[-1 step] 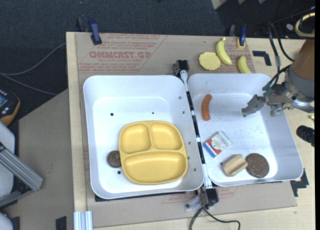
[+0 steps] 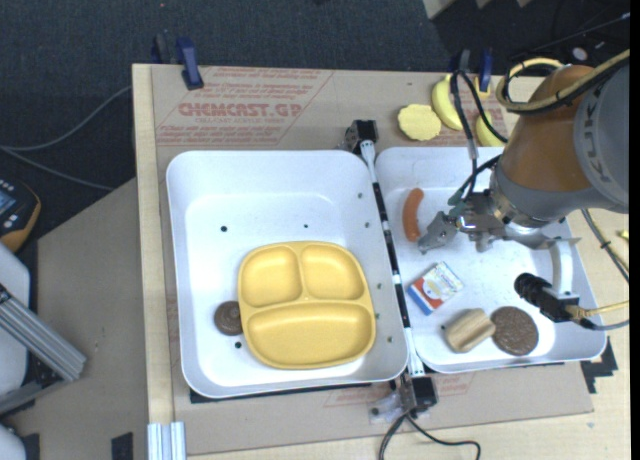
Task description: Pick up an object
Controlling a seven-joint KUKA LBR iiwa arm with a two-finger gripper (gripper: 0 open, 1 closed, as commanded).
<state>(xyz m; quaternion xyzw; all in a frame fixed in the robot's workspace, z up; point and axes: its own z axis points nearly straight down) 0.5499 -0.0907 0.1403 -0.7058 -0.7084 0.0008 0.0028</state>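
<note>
The right bin (image 2: 560,353) holds a reddish sausage (image 2: 411,213) near its left wall, a small white, red and blue carton (image 2: 435,288), a tan bread roll (image 2: 468,329) and a round brown cookie (image 2: 515,331) at the front. My gripper (image 2: 459,234) hangs low over the middle of this bin, just right of the sausage and above the carton. It is open, with bare bin floor showing between the fingers (image 2: 433,236). The grey and orange arm (image 2: 545,153) covers the bin's back right part.
The left bin (image 2: 200,188) holds a yellow divided plate (image 2: 305,304) with a small brown disc (image 2: 228,318) at its left side. Behind the right bin, on the bench, lie a yellow slice (image 2: 420,122) and a banana (image 2: 452,103) among cables. A blue clamp (image 2: 188,63) grips the back edge.
</note>
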